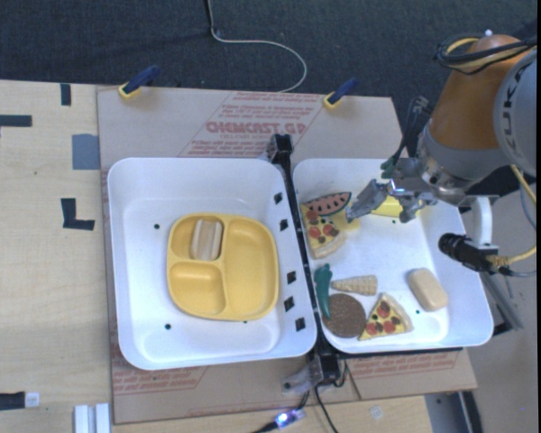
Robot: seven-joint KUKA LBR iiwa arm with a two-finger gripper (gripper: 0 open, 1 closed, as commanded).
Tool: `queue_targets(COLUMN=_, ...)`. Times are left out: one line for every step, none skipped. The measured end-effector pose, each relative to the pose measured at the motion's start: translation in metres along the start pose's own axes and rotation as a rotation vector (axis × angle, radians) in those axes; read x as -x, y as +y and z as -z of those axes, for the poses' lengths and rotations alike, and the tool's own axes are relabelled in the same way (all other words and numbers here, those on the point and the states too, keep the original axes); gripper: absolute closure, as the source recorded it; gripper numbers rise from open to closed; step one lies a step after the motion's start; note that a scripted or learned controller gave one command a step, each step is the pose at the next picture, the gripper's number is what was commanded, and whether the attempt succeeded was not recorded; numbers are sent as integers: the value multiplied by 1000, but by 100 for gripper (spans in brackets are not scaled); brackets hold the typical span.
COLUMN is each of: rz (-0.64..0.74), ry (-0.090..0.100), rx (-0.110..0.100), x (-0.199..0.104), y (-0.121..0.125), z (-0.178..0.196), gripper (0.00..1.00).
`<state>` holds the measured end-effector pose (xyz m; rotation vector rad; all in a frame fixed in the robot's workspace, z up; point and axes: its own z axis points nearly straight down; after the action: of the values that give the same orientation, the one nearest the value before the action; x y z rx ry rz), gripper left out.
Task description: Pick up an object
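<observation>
The gripper (371, 198) is reaching into the right bin (473, 332) from the right, its dark fingers angling down and to the left; I cannot tell how far apart they are sitting, and nothing is showing between them. A yellow object (389, 207) is lying just beneath and behind the tips, partly hidden, so it looks the likeliest target. The watermelon slice (328, 208) is lying just left of the tips, its long axis running left to right. Further off, a pizza slice (324, 234), bread roll (427, 289), ice-cream cone (356, 285) and cookie (345, 314) are resting.
</observation>
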<state>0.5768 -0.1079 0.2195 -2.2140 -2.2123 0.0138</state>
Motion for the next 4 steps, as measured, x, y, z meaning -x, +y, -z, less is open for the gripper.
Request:
queue_targets(rz=3, ry=-1, rx=12, x=0, y=3, z=7, gripper=0)
queue_targets(rz=3, ry=-2, rx=9, x=-4, y=7, z=-56, gripper=0)
queue_targets(rz=4, ry=-2, rx=9, x=-10, y=13, z=-117, gripper=0)
queue_targets(rz=3, ry=-3, rx=14, x=-11, y=13, z=-135, gripper=0)
